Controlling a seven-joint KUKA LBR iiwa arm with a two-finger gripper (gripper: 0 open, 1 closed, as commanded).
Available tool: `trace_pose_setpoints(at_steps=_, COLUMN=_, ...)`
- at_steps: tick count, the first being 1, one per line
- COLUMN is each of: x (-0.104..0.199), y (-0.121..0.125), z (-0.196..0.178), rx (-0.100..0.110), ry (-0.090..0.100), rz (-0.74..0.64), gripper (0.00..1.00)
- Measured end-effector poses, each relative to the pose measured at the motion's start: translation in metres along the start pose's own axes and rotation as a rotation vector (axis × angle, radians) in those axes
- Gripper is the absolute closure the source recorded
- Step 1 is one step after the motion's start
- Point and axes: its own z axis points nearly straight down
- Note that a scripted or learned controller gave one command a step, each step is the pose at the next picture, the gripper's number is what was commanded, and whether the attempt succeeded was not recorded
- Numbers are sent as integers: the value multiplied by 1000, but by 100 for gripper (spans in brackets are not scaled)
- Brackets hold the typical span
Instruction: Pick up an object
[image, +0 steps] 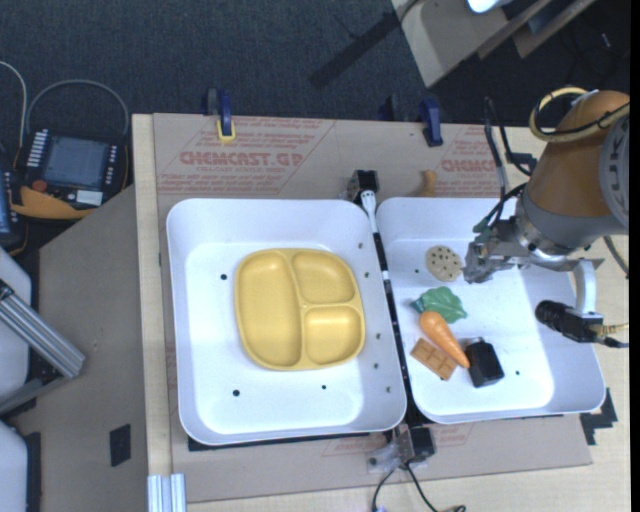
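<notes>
Camera view | left bin: yellow tray | right bin: carrot, possibly cookie

A tray lies in the left bin. The right bin holds a cookie, leaf, carrot, wafer and block.

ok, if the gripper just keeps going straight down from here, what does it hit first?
Probably the cookie: the gripper hangs just beside it in the right bin. Depth is unclear, so it could land on bare bin floor.
</notes>
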Motion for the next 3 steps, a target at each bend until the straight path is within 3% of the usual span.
trace_pose_setpoints(at_steps=1, x=9, y=-1, z=-58, rx=0, ry=1, rz=-1, gripper=100)
trace_pose_setpoints(at_steps=2, x=9, y=-1, z=-64, rx=4, ry=1, rz=0, gripper=100)
trace_pose_setpoints(at_steps=3, x=53, y=7, z=-70, rx=5, ry=2, rz=-2, gripper=100)
